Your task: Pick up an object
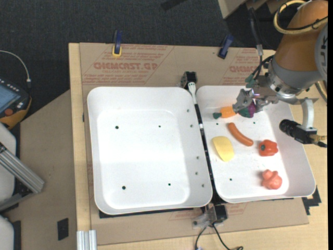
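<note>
- Objects for picking are all lying in the right bin (307, 178); the arm's tool is hanging over that bin's 12 o'clock end.
- A small carrot-like orange piece (227, 112) with a green end is lying toward the bin's 11 o'clock corner, just beside the tool.
- A purple piece (251, 108) is showing right under the tool; it is too hidden to tell whether it is being gripped or only lying beneath.
- A red-orange sausage (240, 134) is lying slantwise near the middle of the bin, running from 10 o'clock to 4 o'clock.
- A yellow piece (223, 148) is lying at 7 o'clock from the sausage, close to the wall shared with the left bin (99, 139).
- A red pepper (268, 148) with a green stem is sitting at 4 o'clock from the sausage.
- A pinkish-orange lumpy piece (271, 179) is sitting toward the bin's 5 o'clock corner, apart from the rest.
- The gripper (247, 104) is reaching in from 2 o'clock on the grey arm (299, 51) with its orange band; I cannot tell how the jaws are standing, as the angle is hiding the gap.
- Both bins are resting on a brown board (156, 61) clipped to the surface at its 12 o'clock edge by a blue clamp (117, 43).
</note>
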Motion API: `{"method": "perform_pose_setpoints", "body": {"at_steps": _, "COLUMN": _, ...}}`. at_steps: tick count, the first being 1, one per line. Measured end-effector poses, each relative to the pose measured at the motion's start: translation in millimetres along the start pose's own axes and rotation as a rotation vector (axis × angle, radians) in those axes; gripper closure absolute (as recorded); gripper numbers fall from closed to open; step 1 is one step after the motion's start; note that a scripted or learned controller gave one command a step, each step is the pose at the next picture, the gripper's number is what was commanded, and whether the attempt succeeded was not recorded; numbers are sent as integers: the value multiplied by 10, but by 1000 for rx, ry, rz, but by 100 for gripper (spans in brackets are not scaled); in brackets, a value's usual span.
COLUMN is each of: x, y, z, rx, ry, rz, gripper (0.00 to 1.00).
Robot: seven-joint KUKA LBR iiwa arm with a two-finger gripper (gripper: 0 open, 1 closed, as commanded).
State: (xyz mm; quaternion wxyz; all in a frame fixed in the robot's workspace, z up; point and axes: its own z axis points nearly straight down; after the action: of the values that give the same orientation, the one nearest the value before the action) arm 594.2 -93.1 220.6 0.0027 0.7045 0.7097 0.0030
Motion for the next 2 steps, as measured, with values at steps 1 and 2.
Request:
{"method": "perform_pose_setpoints", "body": {"at_steps": 1, "x": 231, "y": -402, "z": -148, "rx": 12, "ry": 2, "rz": 5, "gripper": 100}}
{"method": "perform_pose_setpoints", "body": {"at_steps": 2, "x": -132, "y": -617, "z": 28, "rx": 13, "ry": 0, "rz": 12, "gripper": 100}}
